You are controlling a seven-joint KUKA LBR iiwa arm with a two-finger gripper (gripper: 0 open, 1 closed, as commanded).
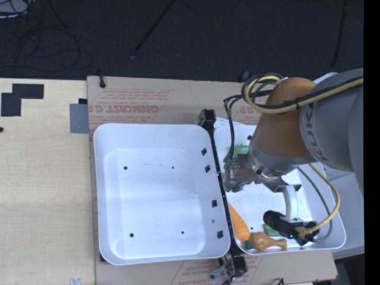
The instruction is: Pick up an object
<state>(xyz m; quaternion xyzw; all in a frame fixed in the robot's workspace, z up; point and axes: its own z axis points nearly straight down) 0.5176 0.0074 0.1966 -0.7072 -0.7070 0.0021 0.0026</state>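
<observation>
My end effector (233, 177) hangs low in the right bin (313, 186), close to its left wall.
I cannot tell how far open it is, or whether it has hold of anything. An orange carrot-shaped piece (238, 221) lies just below it in the view, along that wall. A tan piece (264, 240) lies beside the orange one at the bin's lower edge. A small green thing (241, 149) shows just above my end effector.

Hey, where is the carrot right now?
In the camera view, the carrot lies in the right bin. It is in the near-left corner, along the wall beside the left bin, with a tan toy just right of it.
</observation>
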